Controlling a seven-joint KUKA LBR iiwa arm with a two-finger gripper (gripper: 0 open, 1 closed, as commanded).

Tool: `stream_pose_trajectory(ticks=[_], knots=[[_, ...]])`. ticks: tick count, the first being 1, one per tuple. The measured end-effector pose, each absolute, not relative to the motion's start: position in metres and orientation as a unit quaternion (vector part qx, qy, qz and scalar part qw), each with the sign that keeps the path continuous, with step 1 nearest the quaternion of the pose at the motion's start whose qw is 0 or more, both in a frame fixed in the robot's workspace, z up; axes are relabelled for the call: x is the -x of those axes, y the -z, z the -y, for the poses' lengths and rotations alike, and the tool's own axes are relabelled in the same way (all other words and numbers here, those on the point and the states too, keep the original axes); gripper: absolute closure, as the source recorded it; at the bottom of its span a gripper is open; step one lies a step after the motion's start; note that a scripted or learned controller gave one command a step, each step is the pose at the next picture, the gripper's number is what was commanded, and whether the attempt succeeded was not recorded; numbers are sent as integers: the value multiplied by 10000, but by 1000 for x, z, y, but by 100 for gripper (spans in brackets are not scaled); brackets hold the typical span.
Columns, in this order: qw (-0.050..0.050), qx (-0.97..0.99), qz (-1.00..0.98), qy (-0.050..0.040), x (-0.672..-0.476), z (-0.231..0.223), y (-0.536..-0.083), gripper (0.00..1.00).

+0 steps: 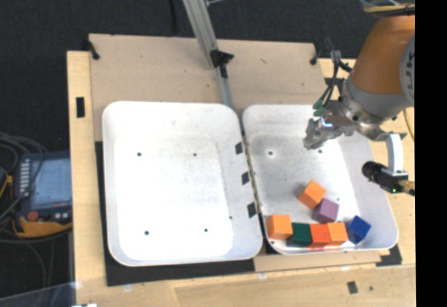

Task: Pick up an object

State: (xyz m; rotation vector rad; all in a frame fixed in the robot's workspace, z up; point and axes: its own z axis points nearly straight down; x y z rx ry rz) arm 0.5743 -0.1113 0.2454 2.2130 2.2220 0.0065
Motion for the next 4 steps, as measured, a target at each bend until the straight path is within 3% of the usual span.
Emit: stream_pose_trajectory(ticks=[4], knots=[[0, -7041, -7101, -16, -538, -88, -243, 100]])
